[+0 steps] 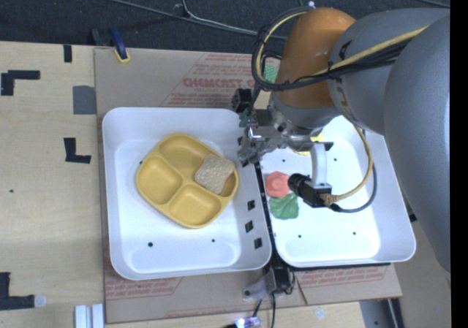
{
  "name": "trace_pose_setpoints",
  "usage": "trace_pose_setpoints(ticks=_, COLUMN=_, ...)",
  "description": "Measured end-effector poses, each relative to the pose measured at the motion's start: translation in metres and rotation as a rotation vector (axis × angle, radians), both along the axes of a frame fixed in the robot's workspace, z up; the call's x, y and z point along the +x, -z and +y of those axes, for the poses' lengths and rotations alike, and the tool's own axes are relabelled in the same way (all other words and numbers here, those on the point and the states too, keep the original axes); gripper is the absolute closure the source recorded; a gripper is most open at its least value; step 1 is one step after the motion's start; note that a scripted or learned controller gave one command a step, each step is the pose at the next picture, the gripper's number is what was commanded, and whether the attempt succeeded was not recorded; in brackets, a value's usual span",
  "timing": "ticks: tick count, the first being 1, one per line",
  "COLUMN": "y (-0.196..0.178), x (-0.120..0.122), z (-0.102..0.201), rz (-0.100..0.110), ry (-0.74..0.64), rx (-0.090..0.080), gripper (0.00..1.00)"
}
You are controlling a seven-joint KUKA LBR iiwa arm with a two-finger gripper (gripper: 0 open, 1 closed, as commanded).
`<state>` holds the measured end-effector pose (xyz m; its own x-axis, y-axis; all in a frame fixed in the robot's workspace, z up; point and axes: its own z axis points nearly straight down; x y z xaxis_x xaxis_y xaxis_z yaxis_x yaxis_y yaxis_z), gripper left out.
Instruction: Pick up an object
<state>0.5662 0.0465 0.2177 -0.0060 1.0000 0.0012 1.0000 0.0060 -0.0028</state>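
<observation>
Bench: cardboard-topped, bearing two white bins, left bin (117, 173) and right bin (387, 239).

Contents: one yellow divided plate (172, 180) and one tan sponge-like block (214, 173) on it, left; one pink piece (276, 185) and one green piece (285, 207), touching, right.

Gripper (252, 145): over the dividing rims; jaw state cannot be told.

Handling advice: centre over the chosen piece before descending.

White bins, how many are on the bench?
2. The left bin holds a yellow tray; the right bin sits beside it, partly hidden by the arm.

Robot lab: taped bench (44, 173), loose cables (183, 9), white bins (117, 173).
</observation>
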Motion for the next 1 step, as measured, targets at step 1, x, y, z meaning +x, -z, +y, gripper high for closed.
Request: trace_pose_setpoints(ticks=1, y=0.0074, x=-0.022, z=0.0448, rz=0.002, ry=0.001, rx=-0.001, gripper=1.0)
